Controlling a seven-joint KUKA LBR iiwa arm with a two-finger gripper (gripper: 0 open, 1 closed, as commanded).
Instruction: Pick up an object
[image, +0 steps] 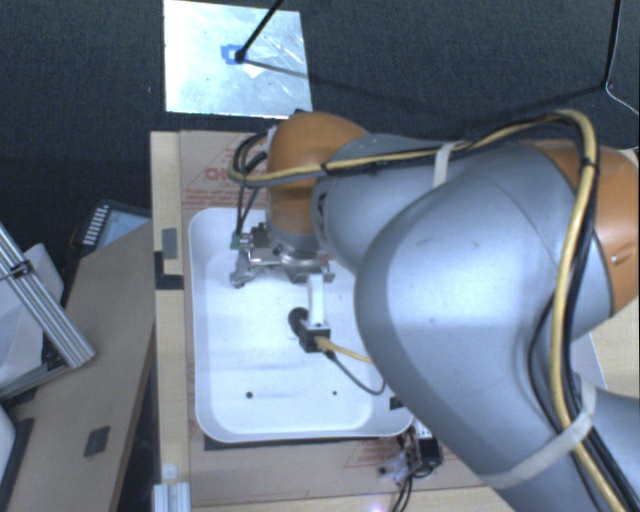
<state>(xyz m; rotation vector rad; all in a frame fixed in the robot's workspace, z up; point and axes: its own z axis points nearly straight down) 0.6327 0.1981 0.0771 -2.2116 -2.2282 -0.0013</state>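
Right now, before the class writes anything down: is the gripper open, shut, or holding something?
Gripper: cannot be told from this view; it hangs low over the white bin.

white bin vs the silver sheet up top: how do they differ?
The white bin is matte, with a raised rim and rounded corners; the silver sheet is shiny, flat and sharp-cornered. The bin sits on the bench; the sheet lies beyond it on a dark surface. Both are roughly rectangular.
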